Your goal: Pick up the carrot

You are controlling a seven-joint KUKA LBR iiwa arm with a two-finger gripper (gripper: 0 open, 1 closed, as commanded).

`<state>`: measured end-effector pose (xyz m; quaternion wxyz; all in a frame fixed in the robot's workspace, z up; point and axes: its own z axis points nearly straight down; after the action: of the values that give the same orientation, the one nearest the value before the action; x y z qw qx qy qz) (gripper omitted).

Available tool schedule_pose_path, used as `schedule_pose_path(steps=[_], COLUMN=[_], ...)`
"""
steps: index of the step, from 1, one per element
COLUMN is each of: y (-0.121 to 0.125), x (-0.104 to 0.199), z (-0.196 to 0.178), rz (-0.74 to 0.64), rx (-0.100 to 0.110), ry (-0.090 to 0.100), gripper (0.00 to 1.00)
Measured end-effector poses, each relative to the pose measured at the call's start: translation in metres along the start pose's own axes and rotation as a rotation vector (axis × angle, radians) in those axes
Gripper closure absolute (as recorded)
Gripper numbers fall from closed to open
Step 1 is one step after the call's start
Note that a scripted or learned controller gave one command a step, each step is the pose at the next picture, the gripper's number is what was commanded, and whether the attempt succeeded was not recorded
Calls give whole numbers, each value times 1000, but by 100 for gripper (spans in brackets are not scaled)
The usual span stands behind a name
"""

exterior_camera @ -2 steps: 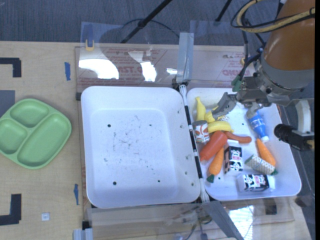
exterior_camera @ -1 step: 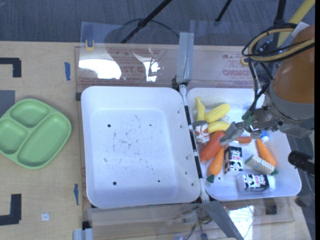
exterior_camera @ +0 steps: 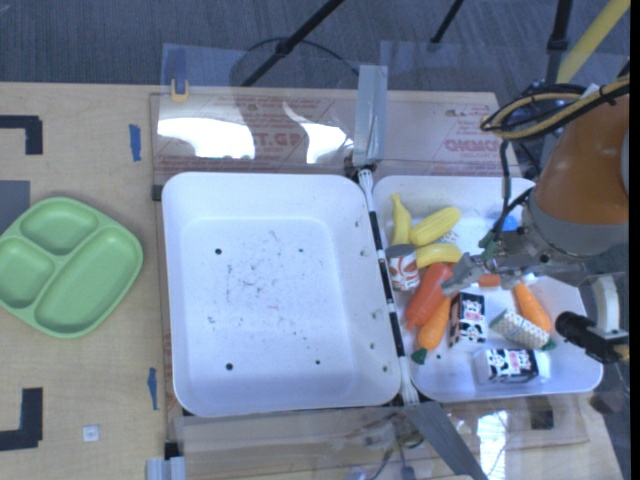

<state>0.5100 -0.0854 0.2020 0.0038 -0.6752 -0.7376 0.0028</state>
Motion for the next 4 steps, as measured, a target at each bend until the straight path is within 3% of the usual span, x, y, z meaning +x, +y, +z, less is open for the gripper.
schedule_pose_path(steps=[1,2,3,4], y=[23,-10,-1,-33], x=[-88,-126,-132,-128], z=[23,105,103,115], rz=[-211,-255,-231,-376], rx=[-5,-7,-3,-23], ry=[-2,0,12,0], gripper=[0,0,0,0])
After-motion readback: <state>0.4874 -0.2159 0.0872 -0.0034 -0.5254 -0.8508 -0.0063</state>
